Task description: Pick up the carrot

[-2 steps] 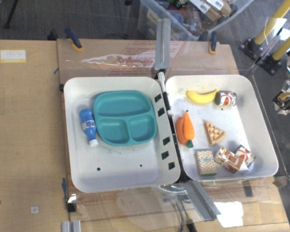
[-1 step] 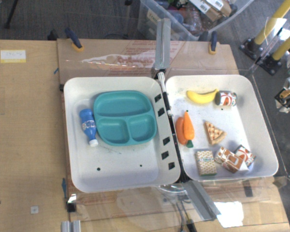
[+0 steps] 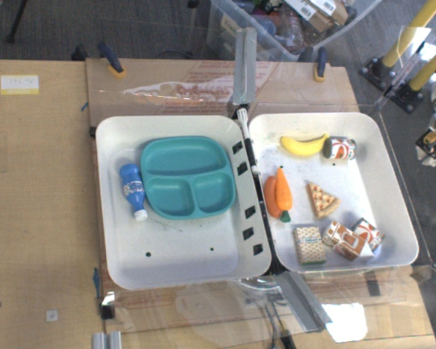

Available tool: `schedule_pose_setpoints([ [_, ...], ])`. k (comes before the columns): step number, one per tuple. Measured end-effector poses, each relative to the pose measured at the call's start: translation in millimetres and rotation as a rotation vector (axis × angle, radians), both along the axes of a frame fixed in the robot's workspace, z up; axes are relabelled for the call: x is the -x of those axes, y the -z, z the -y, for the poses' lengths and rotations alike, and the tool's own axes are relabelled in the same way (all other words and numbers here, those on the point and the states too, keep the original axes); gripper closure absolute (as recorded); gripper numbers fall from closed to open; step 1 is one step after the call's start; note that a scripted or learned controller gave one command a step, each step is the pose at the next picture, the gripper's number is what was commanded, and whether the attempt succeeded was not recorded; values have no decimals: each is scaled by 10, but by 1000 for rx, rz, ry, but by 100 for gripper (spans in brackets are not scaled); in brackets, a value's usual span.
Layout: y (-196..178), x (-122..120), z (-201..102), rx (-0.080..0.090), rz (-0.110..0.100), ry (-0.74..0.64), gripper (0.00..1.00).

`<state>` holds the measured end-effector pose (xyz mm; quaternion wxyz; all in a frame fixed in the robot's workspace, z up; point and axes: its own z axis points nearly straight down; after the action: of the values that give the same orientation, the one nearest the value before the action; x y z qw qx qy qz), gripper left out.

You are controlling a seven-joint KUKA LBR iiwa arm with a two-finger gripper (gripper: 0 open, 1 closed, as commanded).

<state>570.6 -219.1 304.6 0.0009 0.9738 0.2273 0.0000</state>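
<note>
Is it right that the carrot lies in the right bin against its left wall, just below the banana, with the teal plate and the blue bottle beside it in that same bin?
Not quite. The camera view shows the carrot in the right bin, below the banana, but the teal plate and blue bottle lie in the left bin.

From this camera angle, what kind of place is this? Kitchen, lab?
Likely a robotics lab test bench, not a kitchen: two white bins clamped to a wooden bench, toy food such as the carrot and banana, and a clear storage tub of props on the floor.
</note>
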Motion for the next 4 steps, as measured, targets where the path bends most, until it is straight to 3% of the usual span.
schedule_pose_setpoints([
  [4, -431, -25, -17, 4, 5, -9, 100],
])
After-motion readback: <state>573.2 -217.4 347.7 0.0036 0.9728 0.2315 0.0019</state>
